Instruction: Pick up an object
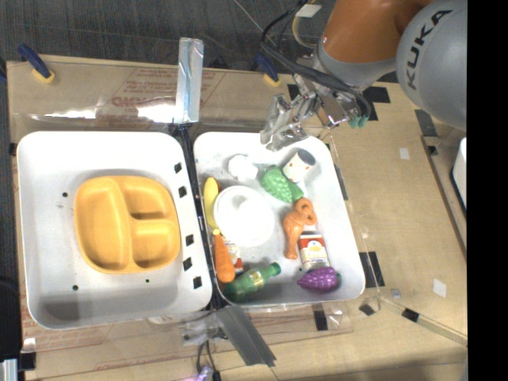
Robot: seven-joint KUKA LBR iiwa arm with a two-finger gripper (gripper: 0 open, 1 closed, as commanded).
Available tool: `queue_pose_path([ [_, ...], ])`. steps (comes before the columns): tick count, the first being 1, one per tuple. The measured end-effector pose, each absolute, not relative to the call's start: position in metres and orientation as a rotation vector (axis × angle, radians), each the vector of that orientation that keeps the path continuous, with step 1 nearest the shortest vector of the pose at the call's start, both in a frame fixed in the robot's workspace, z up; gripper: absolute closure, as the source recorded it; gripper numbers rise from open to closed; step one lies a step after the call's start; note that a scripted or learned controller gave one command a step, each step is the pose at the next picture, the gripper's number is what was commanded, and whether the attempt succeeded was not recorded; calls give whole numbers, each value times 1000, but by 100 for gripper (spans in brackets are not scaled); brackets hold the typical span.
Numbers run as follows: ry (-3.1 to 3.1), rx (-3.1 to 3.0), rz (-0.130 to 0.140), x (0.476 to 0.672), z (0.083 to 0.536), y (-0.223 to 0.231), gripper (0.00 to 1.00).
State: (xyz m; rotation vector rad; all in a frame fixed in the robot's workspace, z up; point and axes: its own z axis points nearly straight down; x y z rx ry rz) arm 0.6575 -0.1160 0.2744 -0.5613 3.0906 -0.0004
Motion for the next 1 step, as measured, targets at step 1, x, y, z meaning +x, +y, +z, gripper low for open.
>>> queue_pose_path([
  [1,3037,-800,-1,658,270,-128,100],
])
